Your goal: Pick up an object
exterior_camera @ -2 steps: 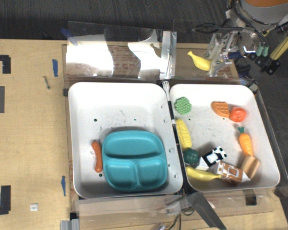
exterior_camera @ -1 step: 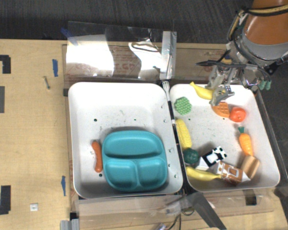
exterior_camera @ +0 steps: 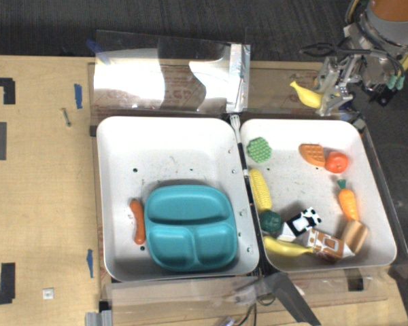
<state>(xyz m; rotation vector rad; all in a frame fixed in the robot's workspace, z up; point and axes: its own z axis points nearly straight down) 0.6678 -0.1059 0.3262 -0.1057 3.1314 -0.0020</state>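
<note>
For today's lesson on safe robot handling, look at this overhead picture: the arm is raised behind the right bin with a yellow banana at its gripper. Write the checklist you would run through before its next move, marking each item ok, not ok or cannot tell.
1. Banana sits between the fingers of the gripper: ok, its end shows there.
2. Grip firm enough to travel: cannot tell.
3. Banana lifted clear of the right bin: ok, it is beyond the far rim.
4. Left bin has bare floor for a drop: ok, behind the teal tray.
5. Cables near the wrist clear of the gripper: cannot tell.
</note>
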